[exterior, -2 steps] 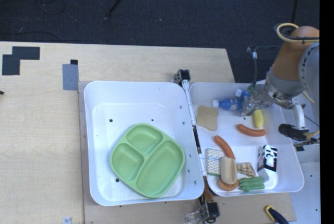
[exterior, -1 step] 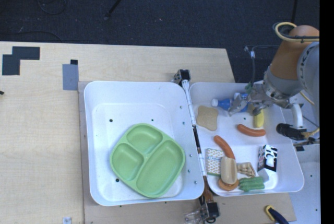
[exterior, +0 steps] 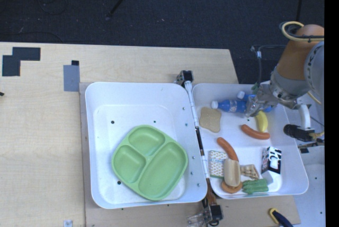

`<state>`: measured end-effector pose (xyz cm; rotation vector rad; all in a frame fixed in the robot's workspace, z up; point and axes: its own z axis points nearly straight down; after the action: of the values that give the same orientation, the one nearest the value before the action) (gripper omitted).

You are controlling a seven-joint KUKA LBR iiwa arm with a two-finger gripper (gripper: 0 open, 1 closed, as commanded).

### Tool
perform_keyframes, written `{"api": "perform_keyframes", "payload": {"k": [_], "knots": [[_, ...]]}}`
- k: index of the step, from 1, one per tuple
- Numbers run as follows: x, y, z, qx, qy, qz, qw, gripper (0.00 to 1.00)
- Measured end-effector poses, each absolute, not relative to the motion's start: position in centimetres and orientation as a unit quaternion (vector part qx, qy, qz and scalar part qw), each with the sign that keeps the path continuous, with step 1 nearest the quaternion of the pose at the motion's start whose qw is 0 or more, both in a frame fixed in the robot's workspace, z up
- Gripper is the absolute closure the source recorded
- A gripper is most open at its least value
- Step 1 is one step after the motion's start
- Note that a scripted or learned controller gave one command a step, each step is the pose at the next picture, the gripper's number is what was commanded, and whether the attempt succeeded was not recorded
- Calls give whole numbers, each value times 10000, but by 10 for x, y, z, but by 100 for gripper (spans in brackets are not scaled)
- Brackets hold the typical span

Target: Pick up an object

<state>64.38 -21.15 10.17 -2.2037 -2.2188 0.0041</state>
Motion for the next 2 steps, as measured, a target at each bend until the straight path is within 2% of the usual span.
{"api": "perform_keyframes", "payload": {"k": [1,2], "knots": [[644,-208,102,-7041,-7100,0,118,0],[643,-210,109,-7039,-7102,21,108,100]]}}
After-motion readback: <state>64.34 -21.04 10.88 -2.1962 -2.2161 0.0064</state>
